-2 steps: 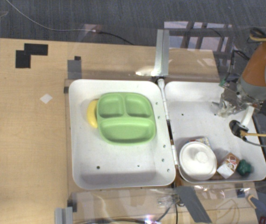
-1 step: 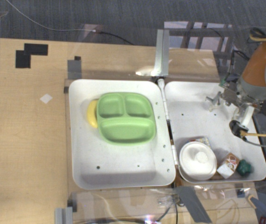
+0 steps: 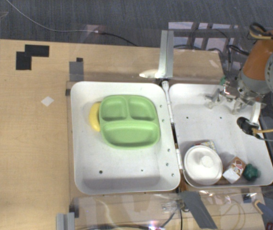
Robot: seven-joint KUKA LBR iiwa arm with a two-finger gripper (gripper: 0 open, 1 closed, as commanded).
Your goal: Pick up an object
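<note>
In the left bin [image 3: 86, 176] we observed a green divided plate [image 3: 128, 121] lying over a yellow object [image 3: 94, 117]. In the right bin [image 3: 198, 123], a white bowl [image 3: 203, 164], a small carton [image 3: 234, 170] and a dark green object [image 3: 251, 172] lay along the near edge. The gripper [image 3: 228, 99] hovered at the far right corner; we could not tell its jaw state.

You had two white bins side by side — the left bin [image 3: 86, 143] and the right bin [image 3: 208, 123]. The left one held one green divided tray [image 3: 128, 120] and one yellow item [image 3: 94, 117] beside it. The right one held three things — one white bowl [image 3: 203, 164], one small carton [image 3: 234, 169], one dark green object [image 3: 251, 172].
</note>
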